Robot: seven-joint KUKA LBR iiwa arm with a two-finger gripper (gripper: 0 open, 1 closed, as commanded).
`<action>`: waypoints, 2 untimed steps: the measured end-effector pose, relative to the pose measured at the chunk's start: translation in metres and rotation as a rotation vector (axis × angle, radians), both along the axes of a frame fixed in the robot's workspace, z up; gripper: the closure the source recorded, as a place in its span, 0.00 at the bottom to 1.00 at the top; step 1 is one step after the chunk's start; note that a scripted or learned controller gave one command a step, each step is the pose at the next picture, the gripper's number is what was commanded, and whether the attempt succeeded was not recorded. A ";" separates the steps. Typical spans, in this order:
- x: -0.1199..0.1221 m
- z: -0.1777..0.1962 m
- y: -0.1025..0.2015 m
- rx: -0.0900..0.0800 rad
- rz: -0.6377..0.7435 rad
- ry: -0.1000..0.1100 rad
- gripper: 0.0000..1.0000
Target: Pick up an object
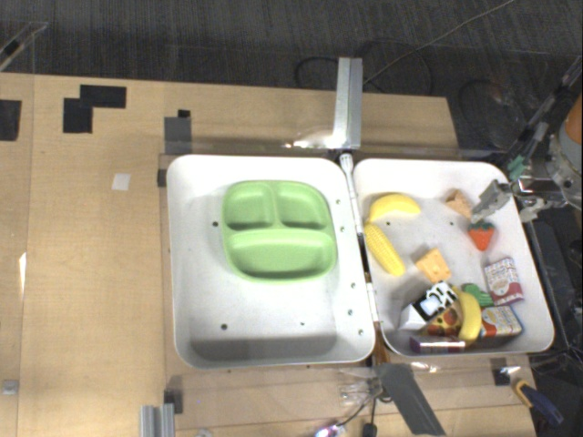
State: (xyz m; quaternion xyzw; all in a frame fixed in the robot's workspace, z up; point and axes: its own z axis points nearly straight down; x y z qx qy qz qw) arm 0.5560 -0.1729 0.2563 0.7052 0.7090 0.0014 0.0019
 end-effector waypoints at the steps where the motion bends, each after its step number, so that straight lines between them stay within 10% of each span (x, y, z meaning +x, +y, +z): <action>1: -0.007 -0.096 0.054 0.000 0.209 0.002 0.00; 2: -0.029 -0.165 0.034 -0.004 0.452 -0.011 0.00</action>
